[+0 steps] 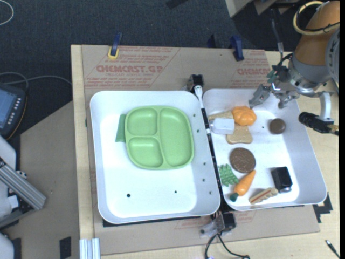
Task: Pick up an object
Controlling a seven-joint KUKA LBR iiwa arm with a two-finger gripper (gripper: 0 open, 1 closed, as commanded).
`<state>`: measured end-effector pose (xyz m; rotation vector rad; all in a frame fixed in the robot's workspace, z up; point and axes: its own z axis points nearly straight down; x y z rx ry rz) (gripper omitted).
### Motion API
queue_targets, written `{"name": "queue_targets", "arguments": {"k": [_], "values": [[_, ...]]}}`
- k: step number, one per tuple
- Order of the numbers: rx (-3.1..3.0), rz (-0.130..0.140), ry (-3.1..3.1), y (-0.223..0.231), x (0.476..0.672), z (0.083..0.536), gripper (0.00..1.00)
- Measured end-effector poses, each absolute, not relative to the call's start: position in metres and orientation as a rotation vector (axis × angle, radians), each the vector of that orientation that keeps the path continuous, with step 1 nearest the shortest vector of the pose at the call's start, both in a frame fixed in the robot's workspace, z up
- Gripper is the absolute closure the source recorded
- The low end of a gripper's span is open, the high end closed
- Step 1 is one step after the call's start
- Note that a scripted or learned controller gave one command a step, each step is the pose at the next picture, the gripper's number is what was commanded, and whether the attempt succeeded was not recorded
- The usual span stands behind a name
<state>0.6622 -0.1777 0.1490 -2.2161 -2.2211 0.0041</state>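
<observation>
Objects to pick are all piled in the right bin [304,144], nothing's lifted yet. Top row: an orange rounded piece [243,115] w/ a white block [222,125] just left of it, touching, and a tan bread-slice shape [240,137] right below both. A small brown round thing [277,125] sits off on its own to the right of those. Mid bin there's a bigger brown disc [242,159], w/ a green leafy bit [227,175] just below-left of it and a carrot [245,183] lying tilted just under the disc, next to the green. Near the front edge a tan stick-like piece [263,195] lies at a slant, and a black boxy item [281,178] is just right of it.

Gripper [274,93] hangs over the back part of the right bin, up-right of the orange piece. Fingers look spread apart, nothing between them afaict. Arm comes in from the right, orange band [317,34] at the top-right corner.

Left bin [108,188] has a green divided plate [159,136], three compartments, sitting toward the back-middle, w/ a darker green bit poking out at its left edge. Both bins rest on a brown cardboard sheet [161,63] clamped at the back by a yellow clip [114,50] and a blue clip [236,47].
</observation>
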Motion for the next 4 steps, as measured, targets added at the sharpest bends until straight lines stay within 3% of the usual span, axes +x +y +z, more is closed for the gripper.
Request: {"name": "queue_targets", "arguments": {"k": [1,2,3,4], "values": [[-2.22,0.001,-2.223,-0.181,0.664,0.088,0.0],[-2.218,0.002,-2.222,-0.18,0.664,0.085,0.0],[-2.219,0.0,-2.226,-0.18,0.665,0.096,1.0],[-2.225,-0.004,-2.227,-0.19,0.669,0.153,1.0]]}}
